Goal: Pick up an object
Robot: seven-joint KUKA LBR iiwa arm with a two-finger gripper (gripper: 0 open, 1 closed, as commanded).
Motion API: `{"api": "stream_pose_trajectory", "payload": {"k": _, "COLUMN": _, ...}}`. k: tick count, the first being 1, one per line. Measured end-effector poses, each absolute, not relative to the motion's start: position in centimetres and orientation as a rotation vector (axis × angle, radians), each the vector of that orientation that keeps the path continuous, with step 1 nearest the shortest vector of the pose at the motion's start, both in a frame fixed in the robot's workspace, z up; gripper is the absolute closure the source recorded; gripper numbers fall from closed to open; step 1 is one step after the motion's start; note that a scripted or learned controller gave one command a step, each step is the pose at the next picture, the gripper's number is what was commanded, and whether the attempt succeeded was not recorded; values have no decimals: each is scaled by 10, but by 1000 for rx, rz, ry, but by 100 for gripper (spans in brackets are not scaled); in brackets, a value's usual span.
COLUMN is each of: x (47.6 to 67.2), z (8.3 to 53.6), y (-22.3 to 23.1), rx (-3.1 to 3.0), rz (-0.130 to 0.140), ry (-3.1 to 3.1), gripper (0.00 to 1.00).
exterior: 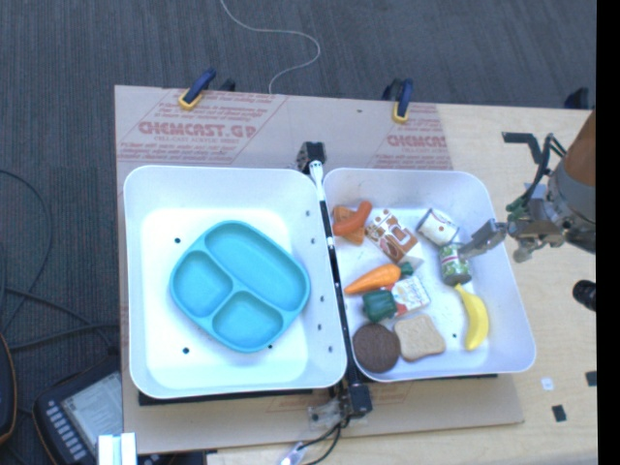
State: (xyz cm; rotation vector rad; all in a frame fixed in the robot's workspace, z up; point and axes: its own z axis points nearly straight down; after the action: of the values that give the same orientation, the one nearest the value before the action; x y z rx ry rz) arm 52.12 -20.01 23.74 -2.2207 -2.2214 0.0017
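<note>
green can [455, 263] just beside open, empty claw [504, 240]

Even, bright light fell from above; the white bins [223, 184] glared slightly, shadows were soft and short, and the frame looked mildly grainy, soft at its edges

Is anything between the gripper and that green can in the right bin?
Nothing visible. The gripper sits at the right bin's right edge with one finger reaching toward the green can, which lies just left and below it. The banana lies below, off that line.
</note>
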Motion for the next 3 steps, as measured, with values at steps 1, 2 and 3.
{"api": "stream_pose_trajectory", "payload": {"k": 1, "x": 509, "z": 100, "y": -215, "rx": -2208, "rz": -13, "ry": -2224, "gripper": 0}}
{"api": "stream_pose_trajectory", "payload": {"k": 2, "x": 508, "z": 108, "y": -218, "rx": -2214, "rz": -4, "ry": -2224, "gripper": 100}}
{"api": "stream_pose_trajectory", "payload": {"k": 3, "x": 508, "z": 108, "y": -215, "rx": -2207, "rz": -8, "ry": -2222, "gripper": 0}}
